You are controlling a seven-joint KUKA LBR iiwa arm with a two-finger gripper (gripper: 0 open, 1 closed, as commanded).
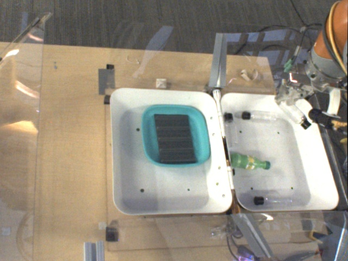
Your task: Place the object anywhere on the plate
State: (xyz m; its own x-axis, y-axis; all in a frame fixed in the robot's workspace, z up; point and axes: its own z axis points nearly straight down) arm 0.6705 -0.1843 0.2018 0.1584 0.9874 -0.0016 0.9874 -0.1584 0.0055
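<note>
A teal plate rests in the left bin, with a dark ribbed rectangular slab lying on its middle. In the right bin, a small green bottle lies on its side near the left wall, neck pointing right. My gripper hangs over the far right corner of the right bin, well away from the bottle and the plate, with nothing visibly in it.
Two clear tubes with black caps lie in the right bin, one by the far wall and one by the near wall. A metal post stands behind the divider between the bins. Cables run at the upper right.
</note>
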